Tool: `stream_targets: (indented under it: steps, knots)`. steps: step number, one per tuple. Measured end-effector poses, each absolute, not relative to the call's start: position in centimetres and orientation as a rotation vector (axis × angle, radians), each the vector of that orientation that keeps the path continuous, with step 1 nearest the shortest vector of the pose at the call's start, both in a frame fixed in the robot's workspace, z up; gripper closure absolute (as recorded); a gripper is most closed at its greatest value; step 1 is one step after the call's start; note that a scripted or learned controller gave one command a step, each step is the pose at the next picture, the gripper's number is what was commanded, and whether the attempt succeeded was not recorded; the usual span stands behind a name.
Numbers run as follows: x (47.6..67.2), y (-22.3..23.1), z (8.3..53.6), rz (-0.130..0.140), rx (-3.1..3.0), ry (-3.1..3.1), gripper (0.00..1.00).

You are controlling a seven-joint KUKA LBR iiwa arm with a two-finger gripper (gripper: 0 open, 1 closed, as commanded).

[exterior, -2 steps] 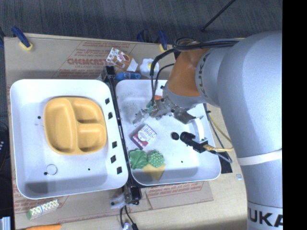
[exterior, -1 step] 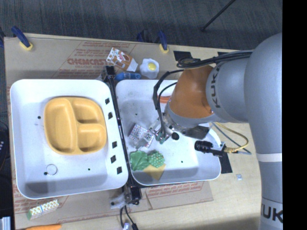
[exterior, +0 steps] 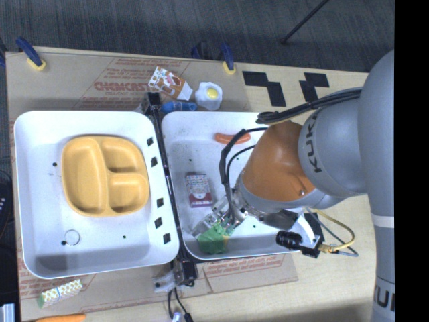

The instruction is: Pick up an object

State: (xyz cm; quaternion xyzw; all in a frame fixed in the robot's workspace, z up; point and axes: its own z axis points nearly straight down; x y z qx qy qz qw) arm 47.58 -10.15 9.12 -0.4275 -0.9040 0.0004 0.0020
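My gripper (exterior: 221, 221) is low in the right bin (exterior: 179, 154), near its front edge, under the orange wrist band. Its tips are right at a green object (exterior: 214, 239) that lies by the bin's front wall. A small red-and-white packet (exterior: 198, 188) lies flat just behind and to the left of the gripper. An orange carrot-like piece (exterior: 232, 138) rests near the bin's back wall, partly behind a black cable. The arm hides the right half of this bin.
The left bin (exterior: 33, 200) holds a yellow divided tray (exterior: 106, 174). Behind the bins on the cardboard lie a small printed box (exterior: 165, 81), a blue item (exterior: 178, 106) and a white-yellow egg-like thing (exterior: 209, 94). A patterned packet (exterior: 62, 291) lies in front.
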Motion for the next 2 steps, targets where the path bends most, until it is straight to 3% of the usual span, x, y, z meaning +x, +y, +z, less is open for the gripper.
stream_targets:
  steps: [2]
  knots:
    - [64.8,-9.9,11.7,0.001,-1.047,-2.963,0.0]
